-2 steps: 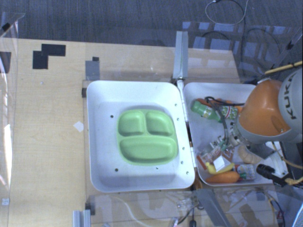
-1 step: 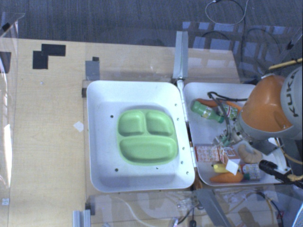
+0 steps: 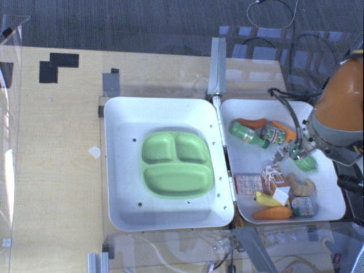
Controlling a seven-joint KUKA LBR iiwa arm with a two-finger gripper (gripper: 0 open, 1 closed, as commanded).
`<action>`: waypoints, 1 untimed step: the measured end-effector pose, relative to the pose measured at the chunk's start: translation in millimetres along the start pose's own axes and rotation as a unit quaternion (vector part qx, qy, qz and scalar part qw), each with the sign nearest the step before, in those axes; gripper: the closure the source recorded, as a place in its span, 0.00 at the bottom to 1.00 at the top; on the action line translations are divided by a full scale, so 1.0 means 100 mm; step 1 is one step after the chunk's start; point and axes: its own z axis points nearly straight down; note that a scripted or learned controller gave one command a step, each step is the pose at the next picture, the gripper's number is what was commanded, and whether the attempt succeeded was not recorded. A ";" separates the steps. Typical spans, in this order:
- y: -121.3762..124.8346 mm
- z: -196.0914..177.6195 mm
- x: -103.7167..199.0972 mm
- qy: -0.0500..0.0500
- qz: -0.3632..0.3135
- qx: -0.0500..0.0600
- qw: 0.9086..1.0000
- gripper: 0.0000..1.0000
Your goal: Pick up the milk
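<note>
A small red-and-white milk carton [image 3: 275,177] is seen in the right bin [image 3: 340,209], just at seven o'clock of the end effector [image 3: 292,151]; finger state cannot be told.

Right bin [image 3: 340,212] crowded: bottles, carrots, cartons packed close; left bin [image 3: 116,152] bare around green plate [image 3: 177,165].

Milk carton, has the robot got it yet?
Not yet. Done: the arm has reached over the right bin, with the gripper low among the toys. In hand: nothing visible; the milk lies in the bin just below the gripper, beside a carrot and a banana. Left: grab the milk and lift it. The green tray sits in the left bin.
</note>
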 end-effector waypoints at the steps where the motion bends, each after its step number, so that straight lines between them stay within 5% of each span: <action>1: 0.00 0.00 0.00 0.000 0.000 0.000 1.000 0.00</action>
